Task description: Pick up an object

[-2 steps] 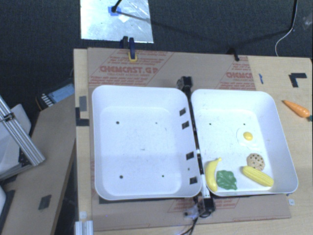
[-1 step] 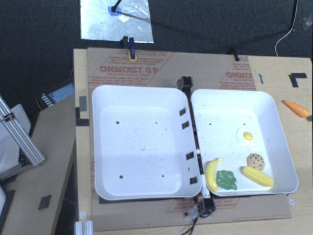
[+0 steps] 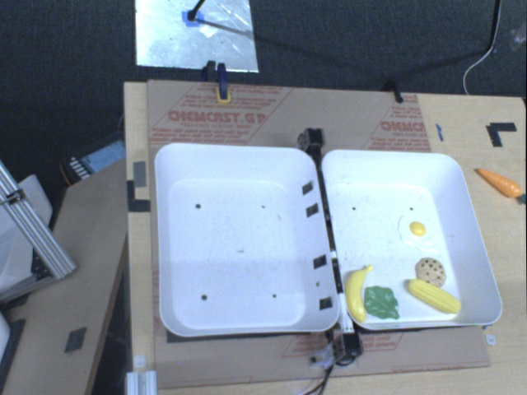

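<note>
The right bin (image 3: pixel 449 171) holds several small toy foods near its front. A yellow banana (image 3: pixel 356 293) lies along the front left wall. Touching its right side is a green leafy piece (image 3: pixel 382 303). A yellow corn cob (image 3: pixel 434 296) lies at the front right, with a round brown cookie (image 3: pixel 429 270) just behind it. Farther back sits a fried egg (image 3: pixel 417 229), white with a yellow yolk.
The left bin (image 3: pixel 165 245) stands beside the right one, joined by a black hinge strip (image 3: pixel 323 220). An orange carrot (image 3: pixel 501 183) lies on the bench outside the right bin. A metal frame (image 3: pixel 29 229) stands at the far left.
</note>
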Robot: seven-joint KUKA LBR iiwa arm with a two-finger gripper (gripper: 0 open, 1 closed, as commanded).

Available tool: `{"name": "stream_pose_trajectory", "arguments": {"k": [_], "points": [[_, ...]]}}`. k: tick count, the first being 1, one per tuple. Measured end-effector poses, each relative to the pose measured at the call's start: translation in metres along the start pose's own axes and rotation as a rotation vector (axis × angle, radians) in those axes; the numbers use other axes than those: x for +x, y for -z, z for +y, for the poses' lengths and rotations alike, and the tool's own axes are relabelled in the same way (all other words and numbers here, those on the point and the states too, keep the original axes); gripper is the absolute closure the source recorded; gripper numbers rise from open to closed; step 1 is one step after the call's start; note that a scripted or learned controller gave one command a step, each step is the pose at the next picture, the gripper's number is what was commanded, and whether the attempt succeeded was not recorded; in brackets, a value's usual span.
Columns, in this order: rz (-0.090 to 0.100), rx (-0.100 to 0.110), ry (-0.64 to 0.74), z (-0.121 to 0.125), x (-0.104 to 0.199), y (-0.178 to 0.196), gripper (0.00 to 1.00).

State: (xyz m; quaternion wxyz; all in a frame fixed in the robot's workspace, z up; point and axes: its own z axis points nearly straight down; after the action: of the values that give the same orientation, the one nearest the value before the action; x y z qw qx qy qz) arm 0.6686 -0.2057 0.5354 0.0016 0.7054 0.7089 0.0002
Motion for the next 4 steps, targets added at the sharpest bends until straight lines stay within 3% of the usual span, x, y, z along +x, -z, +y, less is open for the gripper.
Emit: {"name": "stream_pose_trajectory", "arguments": {"k": [1, 4], "points": [[-0.003, -0.004, 0.005, 0.000, 0.001, 0.012, 1.00], [-0.010, -0.015, 0.019, 0.002, 0.003, 0.047, 1.00]]}}
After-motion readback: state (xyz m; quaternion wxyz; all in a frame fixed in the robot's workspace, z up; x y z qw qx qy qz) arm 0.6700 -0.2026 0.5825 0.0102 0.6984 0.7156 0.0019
